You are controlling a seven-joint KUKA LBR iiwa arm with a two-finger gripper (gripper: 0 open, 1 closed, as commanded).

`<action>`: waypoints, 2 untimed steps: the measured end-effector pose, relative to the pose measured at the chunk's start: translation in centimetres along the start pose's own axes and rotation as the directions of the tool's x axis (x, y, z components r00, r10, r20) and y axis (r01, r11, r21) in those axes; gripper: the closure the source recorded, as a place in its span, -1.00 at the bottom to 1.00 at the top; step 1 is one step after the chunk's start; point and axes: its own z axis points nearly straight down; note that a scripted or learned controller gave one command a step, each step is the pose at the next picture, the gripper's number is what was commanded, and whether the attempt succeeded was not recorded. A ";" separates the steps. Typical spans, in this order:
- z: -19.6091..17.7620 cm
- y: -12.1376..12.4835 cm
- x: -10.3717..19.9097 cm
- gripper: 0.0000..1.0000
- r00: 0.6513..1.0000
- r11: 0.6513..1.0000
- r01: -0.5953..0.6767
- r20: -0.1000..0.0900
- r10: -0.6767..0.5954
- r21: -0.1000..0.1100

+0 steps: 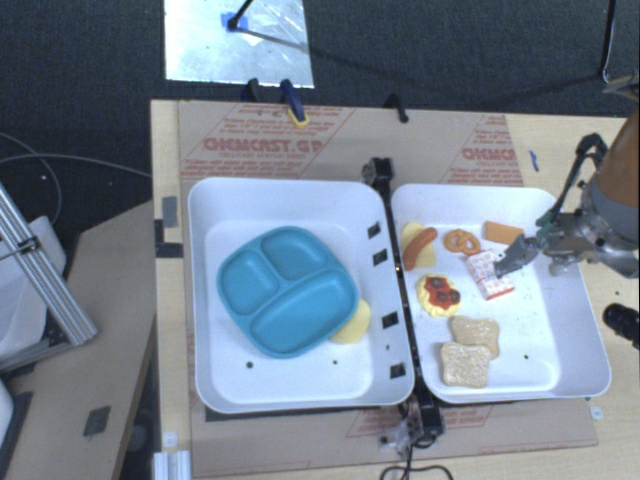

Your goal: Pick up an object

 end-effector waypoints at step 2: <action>16.3 -2.8 5.1 -1.00 1.000 1.000 -0.002 -0.002 0.002 -0.004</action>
